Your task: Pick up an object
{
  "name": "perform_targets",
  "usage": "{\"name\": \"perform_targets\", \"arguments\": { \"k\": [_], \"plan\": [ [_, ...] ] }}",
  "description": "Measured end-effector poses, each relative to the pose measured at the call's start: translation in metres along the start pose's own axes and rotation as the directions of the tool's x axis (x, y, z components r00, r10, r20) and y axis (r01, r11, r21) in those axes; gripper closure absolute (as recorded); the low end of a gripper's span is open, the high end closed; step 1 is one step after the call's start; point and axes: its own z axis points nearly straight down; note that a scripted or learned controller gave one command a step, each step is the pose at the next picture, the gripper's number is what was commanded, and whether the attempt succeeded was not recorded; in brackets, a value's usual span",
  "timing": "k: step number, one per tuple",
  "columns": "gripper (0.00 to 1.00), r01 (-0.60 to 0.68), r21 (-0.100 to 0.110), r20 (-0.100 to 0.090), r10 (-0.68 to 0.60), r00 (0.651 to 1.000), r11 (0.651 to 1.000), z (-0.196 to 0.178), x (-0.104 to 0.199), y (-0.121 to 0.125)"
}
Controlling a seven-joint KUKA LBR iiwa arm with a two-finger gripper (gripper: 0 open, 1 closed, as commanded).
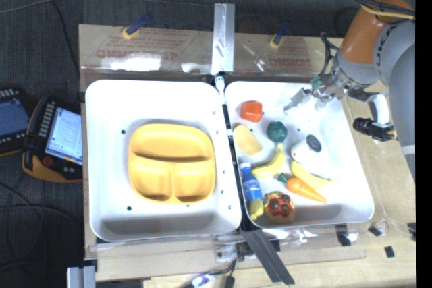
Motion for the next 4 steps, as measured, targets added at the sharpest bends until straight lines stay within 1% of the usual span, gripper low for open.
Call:
{"name": "perform_targets", "arguments": {
  "k": [1, 2, 3, 4],
  "plan": [
    [0.0, 0.228, 0.005, 0.002, -0.228, 0.974, 0.974, 0.008, 0.088, -0.016],
    [0.0, 0.422, -0.007, 0.019, -0.422, 0.907, 0.907, 0.016, 0.122, -0.065],
    [1.0, 0.424, -0.009, 0.014, -0.424, 0.906, 0.906, 0.007, 0.125, -0.064],
    [1.0, 0.16, 0.006, 0.003, -0.16, 0.987, 0.987, -0.074, 0.133, -0.043]
  ]
}}
